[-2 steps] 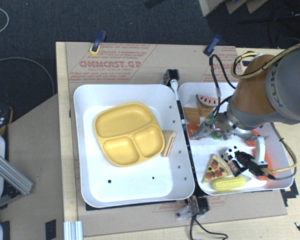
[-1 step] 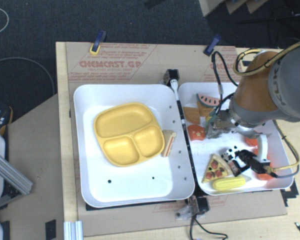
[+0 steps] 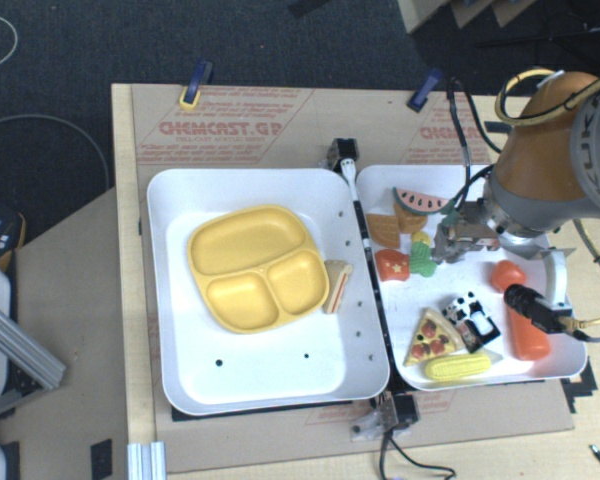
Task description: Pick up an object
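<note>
Where toys lie: pincer (image 3: 446,249) low.

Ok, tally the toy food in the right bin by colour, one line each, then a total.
Red or orange: 4 - watermelon slice, tomato, orange piece, carrot
Yellow: 2 - corn, pizza slice
Green: 1 - green piece by the tool
Black and white: 1 - small toy
Total: 8
</note>
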Controlling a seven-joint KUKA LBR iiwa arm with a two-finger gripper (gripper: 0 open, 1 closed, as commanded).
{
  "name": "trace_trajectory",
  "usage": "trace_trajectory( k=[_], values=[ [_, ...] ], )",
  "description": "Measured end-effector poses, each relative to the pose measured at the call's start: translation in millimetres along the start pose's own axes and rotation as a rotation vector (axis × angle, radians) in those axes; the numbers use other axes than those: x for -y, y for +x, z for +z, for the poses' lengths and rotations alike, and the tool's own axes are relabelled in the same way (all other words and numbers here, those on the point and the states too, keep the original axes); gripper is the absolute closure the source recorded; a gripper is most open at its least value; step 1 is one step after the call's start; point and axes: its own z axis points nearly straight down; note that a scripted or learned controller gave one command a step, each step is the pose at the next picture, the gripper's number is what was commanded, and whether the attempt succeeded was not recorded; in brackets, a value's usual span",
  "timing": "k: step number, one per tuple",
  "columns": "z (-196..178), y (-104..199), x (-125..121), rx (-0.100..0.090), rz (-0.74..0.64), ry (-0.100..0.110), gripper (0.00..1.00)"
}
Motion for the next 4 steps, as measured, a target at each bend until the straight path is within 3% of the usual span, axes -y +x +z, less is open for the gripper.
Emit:
trace_trajectory(
  k=[1,2,3,4],
  values=[
    [-56,10,-5,-0.001,-0.003,-0.001,1.00],
    [-64,10,-6,-0.001,-0.001,0.002,1.00],
    [-60,73,-16,-0.004,-0.007,0.004,1.00],
    [-53,67,-21,0.000,0.000,0.004,1.00]
  ],
)
